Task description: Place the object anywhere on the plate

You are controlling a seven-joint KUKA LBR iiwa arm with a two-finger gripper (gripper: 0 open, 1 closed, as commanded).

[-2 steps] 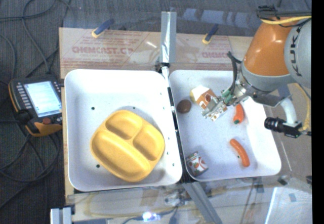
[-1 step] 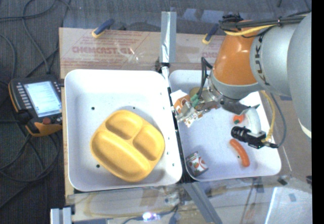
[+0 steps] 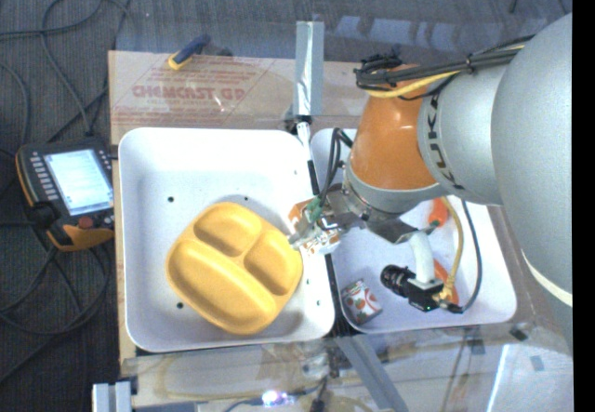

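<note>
Plastic, glossy and yellow, forms the three-part plate we see in the left bin. Gripper hangs over the divider at the plate's right rim; we cannot tell its state. The object, perhaps the small can, lies in the right bin. Cardboard behind reads "CHEMCAST GP".

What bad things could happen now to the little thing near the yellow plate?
The small orange-and-green object sits at the end effector, right over the wall between the two white bins. If released here, it might fall short of the yellow three-section plastic plate. The plate's domed, tilted edge could also let it slide off.
</note>
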